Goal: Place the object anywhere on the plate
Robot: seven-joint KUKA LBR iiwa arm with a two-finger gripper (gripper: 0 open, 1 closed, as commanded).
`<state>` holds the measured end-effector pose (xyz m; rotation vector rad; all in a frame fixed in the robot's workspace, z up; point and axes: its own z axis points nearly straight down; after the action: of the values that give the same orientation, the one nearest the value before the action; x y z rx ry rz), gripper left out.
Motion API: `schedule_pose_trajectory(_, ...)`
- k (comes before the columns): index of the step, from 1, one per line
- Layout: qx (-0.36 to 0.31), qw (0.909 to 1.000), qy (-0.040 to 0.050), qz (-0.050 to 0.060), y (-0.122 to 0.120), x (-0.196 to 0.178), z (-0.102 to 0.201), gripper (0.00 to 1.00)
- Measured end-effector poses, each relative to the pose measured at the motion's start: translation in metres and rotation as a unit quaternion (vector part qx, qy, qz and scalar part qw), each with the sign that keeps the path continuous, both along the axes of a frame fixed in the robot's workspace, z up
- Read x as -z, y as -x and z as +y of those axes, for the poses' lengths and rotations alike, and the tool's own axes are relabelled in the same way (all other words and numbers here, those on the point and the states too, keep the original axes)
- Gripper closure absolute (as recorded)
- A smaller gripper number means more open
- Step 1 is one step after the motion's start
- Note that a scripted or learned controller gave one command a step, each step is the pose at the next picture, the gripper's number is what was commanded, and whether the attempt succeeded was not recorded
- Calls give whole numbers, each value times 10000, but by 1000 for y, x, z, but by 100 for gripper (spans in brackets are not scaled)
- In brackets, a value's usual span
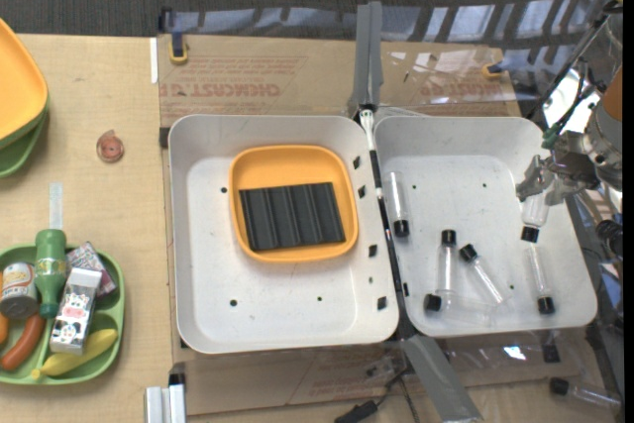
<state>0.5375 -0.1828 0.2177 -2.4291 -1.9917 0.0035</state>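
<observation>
The flattened brown cardboard sheet (pixel 260 84) lying under the far edge of the bins carries red print, seen upside down and apparently reading "CHEMCUT2", with smaller red lines beneath it too small to read; no other lettering is legible

The orange plate (pixel 294 175) sits flat in the left bin (pixel 198 292), toward its upper middle, squarish with rounded corners, carrying a dark ribbed slab (pixel 292 217). Over in the right bin (pixel 475 139), clear tubes with black caps are scattered: one (pixel 396 205) lies along the left wall, two (pixel 443 270) (pixel 479 273) are angled near the centre, one (pixel 540 280) lies near the right wall. Another tube (pixel 534 216) hangs upright, cap down, at the pincer (pixel 543 185).
</observation>
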Motion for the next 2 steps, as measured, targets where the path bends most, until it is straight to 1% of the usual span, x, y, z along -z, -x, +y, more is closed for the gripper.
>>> schedule_pose_trajectory(1,-571,9984,2,3,-69,9,-32,100)
schedule_pose_trajectory(2,-943,9955,8,-13,-117,-33,-32,100)
